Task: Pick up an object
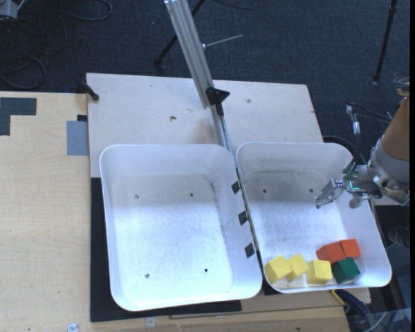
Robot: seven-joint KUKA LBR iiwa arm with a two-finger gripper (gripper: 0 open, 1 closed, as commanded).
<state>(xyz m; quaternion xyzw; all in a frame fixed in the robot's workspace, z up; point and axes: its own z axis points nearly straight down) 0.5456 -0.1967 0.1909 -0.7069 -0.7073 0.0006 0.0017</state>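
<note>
Several small blocks lie huddled in the near corner of the right bin [290, 164]: three yellow ones [297, 264], two orange ones [340, 250] and a dark green one [345, 270]. My gripper [324, 196] reaches in over the right bin's right side, pointing left and downward. It hovers above bare bin floor, well behind the blocks and apart from them. Nothing shows in its grasp.
The left bin [111, 185] sits beside the right one, with a divider carrying black clips [241, 216] between them. A slanted metal rail [194, 54] rises behind the bins. A light wooden tabletop [34, 206] extends to the left.
</note>
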